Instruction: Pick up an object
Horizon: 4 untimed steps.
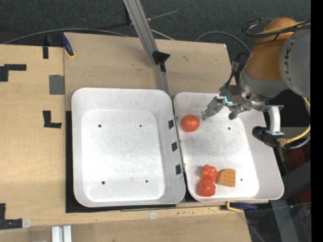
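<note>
A round red-orange ball [190,123] lies in the far left part of the right bin [252,150]. Near that bin's front edge sit a red pepper-shaped piece [207,181] and an orange waffle-like piece [226,177], side by side. My gripper [220,111] hangs over the far part of the right bin, to the right of the ball and apart from it. Its two fingers are spread open with nothing between them.
The left bin [121,145] lies beside the right one, with black clips along the shared wall. A slanted metal pole [144,29] rises from behind the bins. Cables and a black fitting [270,135] hang off the arm at the right bin's edge.
</note>
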{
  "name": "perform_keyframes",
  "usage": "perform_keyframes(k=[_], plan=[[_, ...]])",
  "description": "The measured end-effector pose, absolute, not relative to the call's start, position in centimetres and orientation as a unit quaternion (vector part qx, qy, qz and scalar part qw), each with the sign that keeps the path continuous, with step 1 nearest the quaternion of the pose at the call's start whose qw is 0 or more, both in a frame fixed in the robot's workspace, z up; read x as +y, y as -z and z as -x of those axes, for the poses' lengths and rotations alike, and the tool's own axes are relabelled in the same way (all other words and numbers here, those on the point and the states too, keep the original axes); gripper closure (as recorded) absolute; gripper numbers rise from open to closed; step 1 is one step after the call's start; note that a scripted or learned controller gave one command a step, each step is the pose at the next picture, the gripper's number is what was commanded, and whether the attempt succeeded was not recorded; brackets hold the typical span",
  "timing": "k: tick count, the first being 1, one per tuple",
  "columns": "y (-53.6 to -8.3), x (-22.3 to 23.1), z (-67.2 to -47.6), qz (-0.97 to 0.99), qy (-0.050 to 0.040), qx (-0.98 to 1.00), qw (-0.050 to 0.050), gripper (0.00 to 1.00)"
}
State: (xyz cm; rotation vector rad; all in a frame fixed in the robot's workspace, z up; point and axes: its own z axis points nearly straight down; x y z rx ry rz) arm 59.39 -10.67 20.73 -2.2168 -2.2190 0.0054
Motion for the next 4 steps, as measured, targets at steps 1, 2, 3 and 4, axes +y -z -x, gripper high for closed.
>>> perform_keyframes(k=[1, 2, 3, 4], plan=[[-21.0, -10.7, -59.5, 0.706, -0.0005, -0.708, 0.001, 0.00], [-14.5, -10.7, -59.4, 0.707, -0.0028, -0.707, 0.003, 0.00], [-9.0, -10.6, -59.2, 0.707, -0.0027, -0.707, 0.003, 0.00], [-10.4, -10.6, -59.4, 0.706, -0.0011, -0.708, 0.001, 1.00]])
